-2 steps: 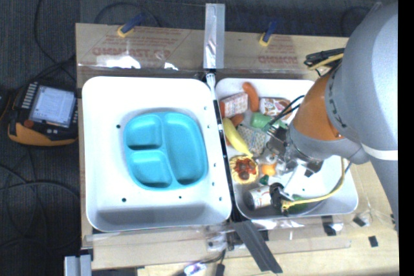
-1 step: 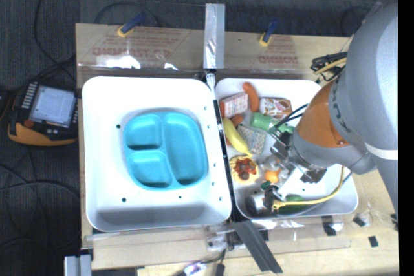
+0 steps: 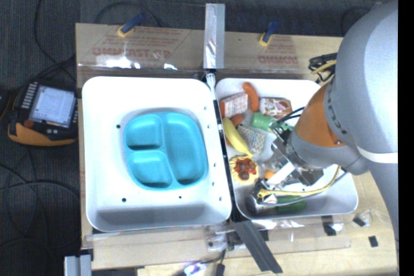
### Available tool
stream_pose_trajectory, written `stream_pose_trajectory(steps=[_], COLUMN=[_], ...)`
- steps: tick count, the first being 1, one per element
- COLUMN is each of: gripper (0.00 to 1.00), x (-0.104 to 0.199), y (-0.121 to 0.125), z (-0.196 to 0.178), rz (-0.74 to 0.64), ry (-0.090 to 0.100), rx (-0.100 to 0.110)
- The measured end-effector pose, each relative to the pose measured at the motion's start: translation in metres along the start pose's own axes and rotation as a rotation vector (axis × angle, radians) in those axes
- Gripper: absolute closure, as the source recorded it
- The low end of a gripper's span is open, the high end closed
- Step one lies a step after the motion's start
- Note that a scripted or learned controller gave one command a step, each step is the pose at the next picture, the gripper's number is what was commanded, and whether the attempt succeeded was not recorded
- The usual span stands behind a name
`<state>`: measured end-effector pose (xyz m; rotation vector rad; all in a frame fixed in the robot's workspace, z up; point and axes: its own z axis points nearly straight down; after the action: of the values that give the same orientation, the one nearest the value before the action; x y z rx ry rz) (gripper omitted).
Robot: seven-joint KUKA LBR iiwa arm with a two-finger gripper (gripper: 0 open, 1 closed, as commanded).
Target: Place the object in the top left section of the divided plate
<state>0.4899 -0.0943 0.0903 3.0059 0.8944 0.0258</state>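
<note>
the gripper was down at the right bin's six o'clock edge; its jaw state, and the object, i couldn't tell. amid such clutter, it risked a miss. the divided plate lay left.

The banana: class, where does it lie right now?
In the camera view the banana lies in the right bin, along its left wall, below a small boxed item and above a red cluster.

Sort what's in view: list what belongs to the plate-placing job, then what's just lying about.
Job:
- blue divided plate in the left bin
- gripper, down in the right bin
- toy food there: banana, carrot

Lying about:
- handheld device on the floor
- clamps
</note>
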Motion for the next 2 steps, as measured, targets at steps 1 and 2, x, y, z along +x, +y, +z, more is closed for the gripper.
stream_pose_trajectory(steps=[1,2], gripper=[1.00,1.00], x=[-0.023,-0.014], y=[0.034,0.080], z=[0.000,0.001], rz=[0.107,0.028], ry=[-0.002,-0.008], rx=[0.007,0.005])
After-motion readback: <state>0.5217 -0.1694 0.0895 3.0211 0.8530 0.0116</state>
